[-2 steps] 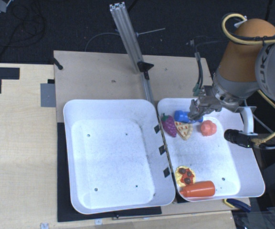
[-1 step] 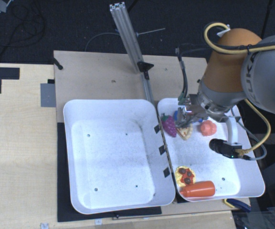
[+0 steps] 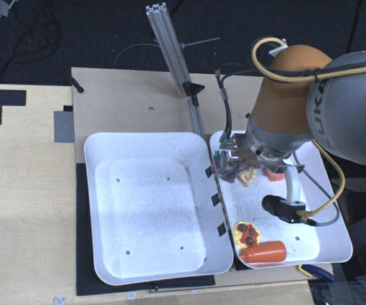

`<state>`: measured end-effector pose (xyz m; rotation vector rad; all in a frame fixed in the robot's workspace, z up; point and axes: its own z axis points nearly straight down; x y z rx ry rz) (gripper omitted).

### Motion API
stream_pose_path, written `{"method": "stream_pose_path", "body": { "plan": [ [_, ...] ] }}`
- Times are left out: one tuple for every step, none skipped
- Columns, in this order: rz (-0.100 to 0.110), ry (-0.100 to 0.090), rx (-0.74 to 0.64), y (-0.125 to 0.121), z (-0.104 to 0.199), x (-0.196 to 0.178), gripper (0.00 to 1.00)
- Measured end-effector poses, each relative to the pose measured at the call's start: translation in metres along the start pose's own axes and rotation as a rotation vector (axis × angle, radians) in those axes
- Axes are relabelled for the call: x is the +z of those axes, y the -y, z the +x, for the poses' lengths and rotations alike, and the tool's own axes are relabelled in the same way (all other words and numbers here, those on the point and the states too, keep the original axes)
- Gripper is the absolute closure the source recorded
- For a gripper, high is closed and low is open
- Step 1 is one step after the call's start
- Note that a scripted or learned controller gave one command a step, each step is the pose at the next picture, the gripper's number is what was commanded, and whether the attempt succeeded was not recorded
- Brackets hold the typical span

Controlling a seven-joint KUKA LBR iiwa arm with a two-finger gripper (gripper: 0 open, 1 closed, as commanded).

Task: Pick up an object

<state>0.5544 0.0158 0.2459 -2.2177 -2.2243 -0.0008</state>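
Gripper (image 3: 234,161): low over the upper-left part of the right bin (image 3: 332,250), under the arm's orange band (image 3: 288,100). Whether it is clenched or released cannot be told; the wrist hides most of it.

Candidate objects, right bin:
- Small purple item (image 3: 229,175), directly beneath the gripper, apparently touching or nearly so; shape unclear.
- Pale tan piece (image 3: 246,176), just beside the gripper on its right-hand lower side.
- Small red-orange piece (image 3: 275,175), further right, partly under the wrist.
- Red-orange sausage-shaped item (image 3: 263,252), well below the gripper near the bin's front wall; long axis runs left-right across the view.
- Yellow item with dark red spots (image 3: 246,232), just above the sausage shape, touching or nearly touching it.

Judgement: the purple and tan pieces are nearest, so the coming move likely turns on a short straight descent. Nothing can be seen between the fingers, so no hold can be claimed.

Left bin (image 3: 107,170): lies away to the gripper's left; white floor with a few dark specks.

Other: black cylindrical fitting (image 3: 281,208) on a cable, hanging over the right bin below the gripper.
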Motion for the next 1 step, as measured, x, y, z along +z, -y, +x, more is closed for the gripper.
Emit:
{"method": "stream_pose_path", "body": {
  "plan": [
    [0.001, 0.0, -0.001, 0.0105, 0.0514, 0.0102, 1.0]
  ]
}}
